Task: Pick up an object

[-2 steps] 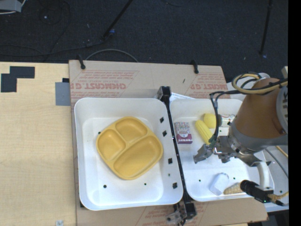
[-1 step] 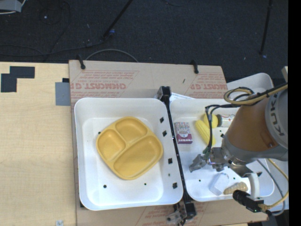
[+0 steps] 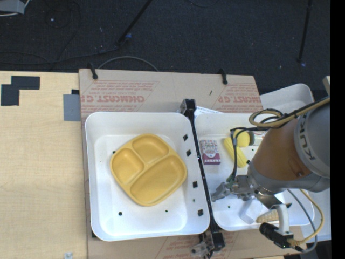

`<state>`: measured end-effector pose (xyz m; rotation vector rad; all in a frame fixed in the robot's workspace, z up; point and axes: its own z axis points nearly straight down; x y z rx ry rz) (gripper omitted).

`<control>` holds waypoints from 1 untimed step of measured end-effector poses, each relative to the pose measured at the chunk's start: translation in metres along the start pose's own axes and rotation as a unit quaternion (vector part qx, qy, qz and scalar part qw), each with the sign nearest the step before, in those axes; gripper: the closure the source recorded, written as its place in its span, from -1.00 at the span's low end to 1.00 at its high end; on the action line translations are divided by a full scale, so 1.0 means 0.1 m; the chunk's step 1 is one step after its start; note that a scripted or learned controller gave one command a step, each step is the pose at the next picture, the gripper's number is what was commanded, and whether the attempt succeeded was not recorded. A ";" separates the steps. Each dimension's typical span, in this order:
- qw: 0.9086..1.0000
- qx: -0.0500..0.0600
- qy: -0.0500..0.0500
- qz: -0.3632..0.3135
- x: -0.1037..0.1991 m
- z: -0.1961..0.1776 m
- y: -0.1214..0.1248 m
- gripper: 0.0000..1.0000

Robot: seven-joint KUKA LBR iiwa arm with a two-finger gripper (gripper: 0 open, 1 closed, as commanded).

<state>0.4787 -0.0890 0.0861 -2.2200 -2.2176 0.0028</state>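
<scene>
In the right bin (image 3: 223, 220), a small pink and white box (image 3: 209, 151) lies near the divider. A yellow banana-like item (image 3: 237, 143) sits just right of it, partly behind cables. My gripper (image 3: 229, 190) hangs low over the bin's front middle, below the box and apart from it. Nothing can be seen held in it. The arm's orange band (image 3: 277, 155) and grey wrist hide much of the bin's right half. A tan cone-shaped piece (image 3: 268, 216) and a pale object (image 3: 248, 213) lie at the front right, under the wrist.
The left bin (image 3: 108, 220) holds a yellow divided plate (image 3: 149, 169), tilted slightly. A black divider (image 3: 197, 171) runs between the bins. Cardboard (image 3: 135, 93) lies under both bins, and the wooden bench (image 3: 38, 171) stretches to the left.
</scene>
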 end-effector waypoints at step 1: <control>1.000 -0.001 0.000 0.002 -0.01 -0.12 0.01 1.00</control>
